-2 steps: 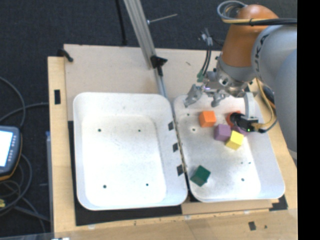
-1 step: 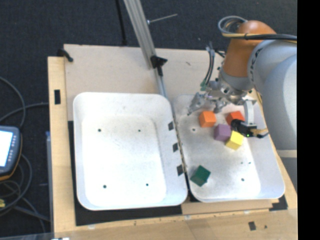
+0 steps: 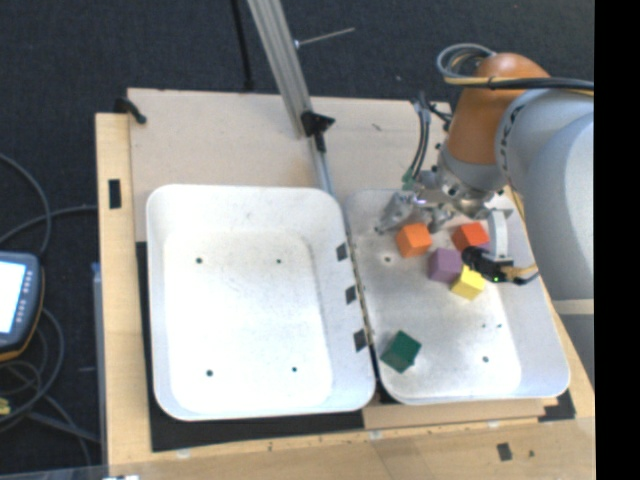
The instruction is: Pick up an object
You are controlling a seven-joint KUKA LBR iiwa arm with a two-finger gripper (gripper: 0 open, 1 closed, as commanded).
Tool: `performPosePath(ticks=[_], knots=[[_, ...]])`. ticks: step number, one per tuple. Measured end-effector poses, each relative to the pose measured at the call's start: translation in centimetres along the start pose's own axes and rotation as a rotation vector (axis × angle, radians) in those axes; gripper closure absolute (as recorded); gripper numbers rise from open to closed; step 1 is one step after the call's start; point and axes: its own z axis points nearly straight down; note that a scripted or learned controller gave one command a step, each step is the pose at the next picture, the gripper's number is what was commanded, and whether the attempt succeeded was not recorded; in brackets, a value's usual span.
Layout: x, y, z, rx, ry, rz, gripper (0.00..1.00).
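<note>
Because the orange cube [image 3: 413, 239], red cube [image 3: 469, 235], purple cube [image 3: 445, 264] and yellow cube [image 3: 467, 285] crowd together in the right bin [image 3: 520, 368], the gripper [image 3: 432, 206], poised above them, risks nudging neighbours; the jaws' state cannot be told.

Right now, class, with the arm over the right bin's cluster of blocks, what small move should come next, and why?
Probably lower the pincer straight down onto the orange block. It hovers at the cluster's upper edge, the orange block lies nearest below it, and no block sits between its fingers yet.
</note>
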Motion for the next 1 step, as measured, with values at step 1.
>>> performPosePath(ticks=[1], knots=[[-3.42, -4.57, 1.87, 0.002, 0.000, 0.004, 0.00]])
